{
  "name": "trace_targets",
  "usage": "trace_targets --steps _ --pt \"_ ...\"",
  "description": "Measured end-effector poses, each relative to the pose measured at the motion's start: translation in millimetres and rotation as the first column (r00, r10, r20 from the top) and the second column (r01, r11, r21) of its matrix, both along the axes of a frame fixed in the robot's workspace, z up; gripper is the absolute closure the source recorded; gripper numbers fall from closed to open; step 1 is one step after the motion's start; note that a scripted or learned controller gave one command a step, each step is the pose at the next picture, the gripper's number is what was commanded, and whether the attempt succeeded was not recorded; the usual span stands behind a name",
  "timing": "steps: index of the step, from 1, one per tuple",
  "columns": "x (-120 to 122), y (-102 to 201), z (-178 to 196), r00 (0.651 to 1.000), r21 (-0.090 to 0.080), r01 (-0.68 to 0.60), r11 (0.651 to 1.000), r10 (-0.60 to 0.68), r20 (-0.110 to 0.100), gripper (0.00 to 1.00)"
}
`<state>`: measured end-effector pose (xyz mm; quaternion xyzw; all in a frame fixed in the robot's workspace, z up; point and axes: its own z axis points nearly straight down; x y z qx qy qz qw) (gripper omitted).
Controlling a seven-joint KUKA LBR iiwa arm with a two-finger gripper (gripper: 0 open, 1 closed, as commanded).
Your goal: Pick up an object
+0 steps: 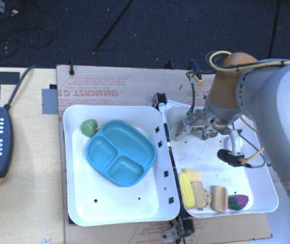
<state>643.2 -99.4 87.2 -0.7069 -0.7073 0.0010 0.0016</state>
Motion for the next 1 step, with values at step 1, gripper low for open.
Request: trace_targets --steps 1 --pt "0.1 17.3 0.0 1.000 0.000 -0.001 1.000 0.001 -0.001 0.00"
